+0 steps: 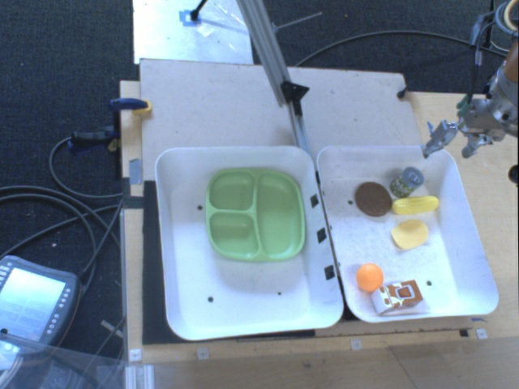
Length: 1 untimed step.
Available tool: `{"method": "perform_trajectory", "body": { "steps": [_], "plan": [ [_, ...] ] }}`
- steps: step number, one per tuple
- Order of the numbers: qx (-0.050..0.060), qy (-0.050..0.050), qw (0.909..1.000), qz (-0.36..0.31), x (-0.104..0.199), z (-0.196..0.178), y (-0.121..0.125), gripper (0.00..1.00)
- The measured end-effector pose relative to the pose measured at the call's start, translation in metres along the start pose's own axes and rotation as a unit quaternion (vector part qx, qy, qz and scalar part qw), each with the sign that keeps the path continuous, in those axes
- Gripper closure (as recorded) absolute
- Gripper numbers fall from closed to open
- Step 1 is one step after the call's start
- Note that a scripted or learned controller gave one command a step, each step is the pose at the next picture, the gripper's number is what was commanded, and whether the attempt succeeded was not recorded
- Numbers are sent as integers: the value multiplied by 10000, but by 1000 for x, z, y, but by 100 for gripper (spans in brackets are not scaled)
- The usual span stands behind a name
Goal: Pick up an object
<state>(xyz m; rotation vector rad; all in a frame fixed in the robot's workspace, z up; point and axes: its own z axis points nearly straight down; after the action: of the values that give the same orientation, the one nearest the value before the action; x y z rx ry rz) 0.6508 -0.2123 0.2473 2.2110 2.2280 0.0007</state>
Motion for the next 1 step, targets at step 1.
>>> {"method": "perform_trajectory", "body": {
  "steps": [1],
  "plan": [
    [2, -2, 10000, -1, 0, 0, 0, 0]
  ]
}}
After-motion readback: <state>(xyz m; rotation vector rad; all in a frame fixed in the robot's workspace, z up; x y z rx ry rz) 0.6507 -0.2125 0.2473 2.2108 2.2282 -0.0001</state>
